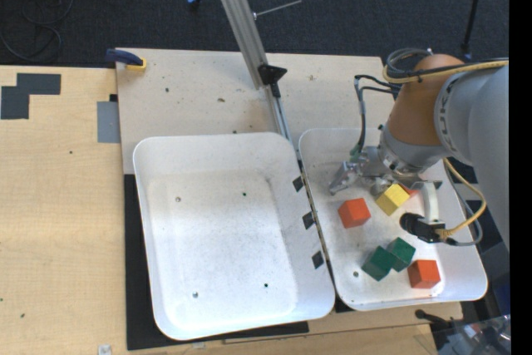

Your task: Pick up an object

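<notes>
Two shallow white plastic bins sit side by side on the pale bench; the left-hand bin (166, 179) shows only its speckled white floor, while the right-hand bin (332, 262) carries all the blocks. Near the middle of that right bin lies an orange-red cube (354, 212); just beside it, up and to the right, a yellow cube (393, 198) sits partly tucked under the arm's wrist; lower down, two dark green cubes (388, 258) touch one another, and a second orange-red cube (425, 273) rests just beside them near the bin's front right corner. The grey arm with its orange band (420, 116) leans in over the right bin, and its metal two-finger gripper (347, 175) hangs low just above the first orange-red cube, close to the bin's left wall; I cannot tell how its jaws stand from here, and no block shows between them.
</notes>
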Controlling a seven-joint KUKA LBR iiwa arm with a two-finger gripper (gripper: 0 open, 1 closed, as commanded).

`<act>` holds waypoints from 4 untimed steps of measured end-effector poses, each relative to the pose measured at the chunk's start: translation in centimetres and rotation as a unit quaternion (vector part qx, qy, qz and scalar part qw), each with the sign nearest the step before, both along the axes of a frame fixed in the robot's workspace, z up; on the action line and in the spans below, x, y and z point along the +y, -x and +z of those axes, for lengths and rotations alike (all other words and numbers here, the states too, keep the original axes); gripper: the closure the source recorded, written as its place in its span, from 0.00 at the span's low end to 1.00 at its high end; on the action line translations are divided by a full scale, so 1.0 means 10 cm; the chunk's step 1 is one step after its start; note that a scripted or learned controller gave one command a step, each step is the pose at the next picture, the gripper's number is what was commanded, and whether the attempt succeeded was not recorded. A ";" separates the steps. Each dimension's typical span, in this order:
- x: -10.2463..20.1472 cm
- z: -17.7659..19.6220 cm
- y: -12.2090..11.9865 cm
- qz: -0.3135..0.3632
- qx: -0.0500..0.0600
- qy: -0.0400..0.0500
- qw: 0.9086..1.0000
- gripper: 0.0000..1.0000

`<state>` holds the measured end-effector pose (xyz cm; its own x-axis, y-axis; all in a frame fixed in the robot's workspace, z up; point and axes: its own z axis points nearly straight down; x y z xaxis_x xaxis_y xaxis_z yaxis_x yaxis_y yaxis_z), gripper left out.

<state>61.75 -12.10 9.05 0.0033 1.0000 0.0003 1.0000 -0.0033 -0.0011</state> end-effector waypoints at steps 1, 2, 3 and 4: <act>0.00 0.11 0.00 -0.002 0.001 0.000 1.000 1.00; 0.04 0.59 -0.09 0.002 -0.002 0.000 1.000 1.00; 0.06 1.21 -0.05 0.003 -0.002 0.000 1.000 1.00; 0.05 1.70 -0.06 0.003 -0.002 0.001 1.000 1.00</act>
<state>62.31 -11.59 26.02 -0.0033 1.0000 -0.0007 1.0000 0.0033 0.0034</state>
